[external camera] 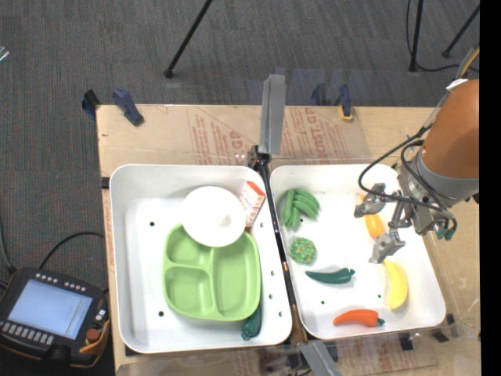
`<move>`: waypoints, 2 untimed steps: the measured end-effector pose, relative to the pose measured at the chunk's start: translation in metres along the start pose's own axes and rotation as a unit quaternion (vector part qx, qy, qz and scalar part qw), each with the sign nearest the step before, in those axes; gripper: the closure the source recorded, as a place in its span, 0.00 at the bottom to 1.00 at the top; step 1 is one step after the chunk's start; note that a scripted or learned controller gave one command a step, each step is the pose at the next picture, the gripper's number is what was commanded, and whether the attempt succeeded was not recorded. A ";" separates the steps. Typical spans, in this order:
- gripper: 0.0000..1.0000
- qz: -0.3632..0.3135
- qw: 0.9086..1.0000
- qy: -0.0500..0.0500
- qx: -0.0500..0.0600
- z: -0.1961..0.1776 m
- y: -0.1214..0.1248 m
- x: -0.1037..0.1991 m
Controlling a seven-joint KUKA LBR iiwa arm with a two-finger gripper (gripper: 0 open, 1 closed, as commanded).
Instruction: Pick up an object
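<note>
two white bins sit side by side on our brown bench [196, 135], with grey carpet behind.
we see the arm's jaws [389, 224] hanging low over the right bin [344, 319], spread apart, with nothing held between them. a small orange thing [375, 225] lies right by them, and a yellow banana [397, 283] lies just below. we also spot green pea pods [300, 205], a round green thing [303, 250], a dark green pepper [330, 275] and an orange pepper [358, 317] there. over in the left bin [129, 288] a white plate [214, 216] rests on the corner of a green tray [211, 284].
</note>
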State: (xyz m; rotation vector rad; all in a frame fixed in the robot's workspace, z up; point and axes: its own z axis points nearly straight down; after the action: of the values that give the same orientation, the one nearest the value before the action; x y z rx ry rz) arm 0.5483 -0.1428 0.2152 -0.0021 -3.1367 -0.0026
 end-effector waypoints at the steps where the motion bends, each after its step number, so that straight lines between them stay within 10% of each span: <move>1: 0.00 -0.091 0.996 0.002 -0.002 0.105 -0.049 -0.053; 2: 0.00 -0.100 0.995 -0.001 -0.001 0.130 -0.053 -0.072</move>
State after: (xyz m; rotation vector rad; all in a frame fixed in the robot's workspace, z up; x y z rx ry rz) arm 0.6191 -0.1957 0.0843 0.3130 -3.1236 -0.0053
